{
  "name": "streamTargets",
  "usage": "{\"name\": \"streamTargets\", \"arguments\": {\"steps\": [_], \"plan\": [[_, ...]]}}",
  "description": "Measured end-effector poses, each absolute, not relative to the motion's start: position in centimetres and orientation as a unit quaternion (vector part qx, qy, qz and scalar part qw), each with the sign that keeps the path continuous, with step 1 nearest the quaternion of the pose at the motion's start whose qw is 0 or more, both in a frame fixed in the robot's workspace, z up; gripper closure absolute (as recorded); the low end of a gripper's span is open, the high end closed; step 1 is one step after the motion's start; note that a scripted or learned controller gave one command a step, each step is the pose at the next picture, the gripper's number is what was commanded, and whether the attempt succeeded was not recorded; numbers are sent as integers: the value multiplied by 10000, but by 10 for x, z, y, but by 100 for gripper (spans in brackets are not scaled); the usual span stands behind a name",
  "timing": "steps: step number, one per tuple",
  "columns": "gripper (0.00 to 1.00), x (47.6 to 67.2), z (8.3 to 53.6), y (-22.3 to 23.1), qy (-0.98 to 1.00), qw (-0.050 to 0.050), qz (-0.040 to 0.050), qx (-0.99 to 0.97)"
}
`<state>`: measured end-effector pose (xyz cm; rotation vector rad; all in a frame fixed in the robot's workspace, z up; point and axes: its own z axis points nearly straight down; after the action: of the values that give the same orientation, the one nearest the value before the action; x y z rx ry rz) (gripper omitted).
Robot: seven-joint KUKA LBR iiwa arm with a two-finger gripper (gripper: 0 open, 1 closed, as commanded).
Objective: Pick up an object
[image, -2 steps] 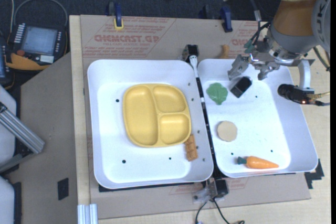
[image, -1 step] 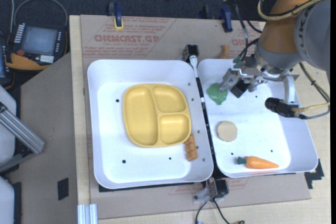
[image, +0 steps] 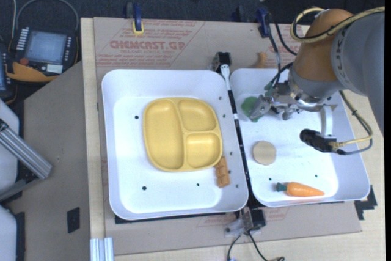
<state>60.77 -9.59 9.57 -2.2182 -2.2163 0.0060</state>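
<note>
Nearest, a brown snack [image: 222, 174] lies beside the yellow tray [image: 182, 133] in the left bin [image: 122, 150]. Rightward: cookie [image: 264, 152], carrot [image: 302, 190]. My pincer [image: 261, 108] hovers by a green piece [image: 248, 106]; grip state: cannot tell.

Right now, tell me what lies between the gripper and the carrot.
In the camera view, a round beige cookie lies on the bin floor between the gripper and the carrot; the rest is bare.

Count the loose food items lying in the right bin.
3. A green piece sits at the bin's upper left by the gripper, a round beige piece lies mid-bin, and a carrot lies near the front edge. The arm may hide others.
</note>
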Motion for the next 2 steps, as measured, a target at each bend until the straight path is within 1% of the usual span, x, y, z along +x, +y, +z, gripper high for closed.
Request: {"name": "streamTargets", "arguments": {"steps": [1,2], "plan": [[0,607,84,-95,-7069,20,13,-7073],[100,608,95,-95,-7067,5,1,-7076]]}}
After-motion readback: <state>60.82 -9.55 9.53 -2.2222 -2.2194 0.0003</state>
